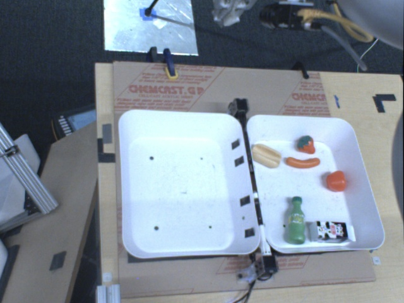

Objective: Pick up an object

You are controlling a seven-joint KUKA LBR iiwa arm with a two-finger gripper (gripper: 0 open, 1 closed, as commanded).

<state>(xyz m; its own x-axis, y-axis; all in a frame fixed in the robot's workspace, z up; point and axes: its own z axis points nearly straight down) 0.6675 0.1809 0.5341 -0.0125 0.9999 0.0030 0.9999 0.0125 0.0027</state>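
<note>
The robot's pale grey two-finger gripper (235, 4) hangs at the top edge of the scene, beyond the far end of the bench and well apart from both bins; it is blurred there, and whether it is released or clenched cannot be told. Nothing is seen in its grasp.

The things to be picked all lie in the shallow white right-hand bin (365, 175). A tan toy hot-dog bun (266, 155) rests near the bin's far left corner, with a slim red-orange toy sausage (303, 163) just beside it. A small red toy strawberry with a green top (306, 144) sits just beyond the sausage. A round orange-red toy tomato (336, 181) lies nearer the right wall. Along the near edge, a green plastic toy bottle (295, 221) lies beside a small black-and-white carton (331, 231).

The shallow white left-hand bin (183, 188) adjoins it, both resting on a brown cardboard sheet with red lettering (189, 88). A crinkled silver foil square (150, 19) lies on the dark floor behind.
</note>
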